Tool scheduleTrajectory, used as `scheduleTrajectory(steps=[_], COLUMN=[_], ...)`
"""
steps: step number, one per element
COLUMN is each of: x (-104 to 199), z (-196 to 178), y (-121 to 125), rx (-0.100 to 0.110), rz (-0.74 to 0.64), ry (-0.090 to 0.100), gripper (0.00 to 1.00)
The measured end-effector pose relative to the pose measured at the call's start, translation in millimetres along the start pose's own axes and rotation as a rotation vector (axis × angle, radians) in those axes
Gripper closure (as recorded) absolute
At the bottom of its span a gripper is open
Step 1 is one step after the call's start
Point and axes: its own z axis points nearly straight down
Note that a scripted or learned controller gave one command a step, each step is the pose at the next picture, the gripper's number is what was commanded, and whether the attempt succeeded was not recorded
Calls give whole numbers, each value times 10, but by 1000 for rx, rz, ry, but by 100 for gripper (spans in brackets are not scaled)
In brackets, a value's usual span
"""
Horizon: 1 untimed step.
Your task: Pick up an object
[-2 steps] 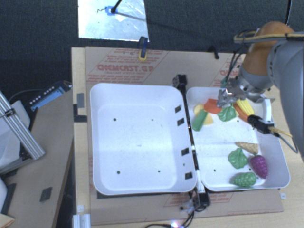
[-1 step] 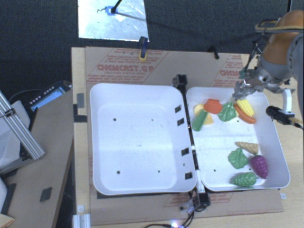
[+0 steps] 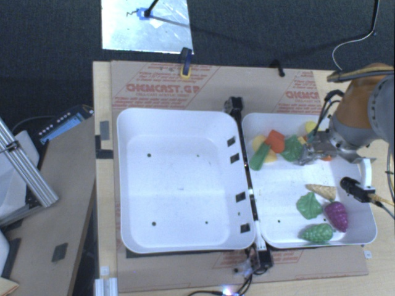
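The right bin [image 3: 279, 193] holds several toy foods. An orange-red piece [image 3: 275, 140], a yellow piece [image 3: 258, 143] and a long green piece [image 3: 258, 158] lie at its back left. A dark green piece [image 3: 292, 148] lies beside them, with a small yellow piece [image 3: 310, 127] behind it. My gripper [image 3: 307, 157] is low in the bin, right beside the dark green piece on its right. Whether it touches that piece cannot be told. The grey arm with its orange band [image 3: 361, 106] reaches in from the right.
At the right bin's front lie a beige cone [image 3: 323, 191], a green leafy piece [image 3: 308, 205], a purple bunch [image 3: 336, 215] and a green lumpy piece [image 3: 318, 232]. The left bin [image 3: 179, 177] stands alongside. A black divider [image 3: 244, 171] runs between the bins.
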Motion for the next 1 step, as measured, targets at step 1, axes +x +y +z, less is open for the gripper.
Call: scheduleTrajectory(steps=[1], x=[1188], z=[-1130], y=[416], rx=[-22], rz=[-19], ry=[2], gripper=[100])
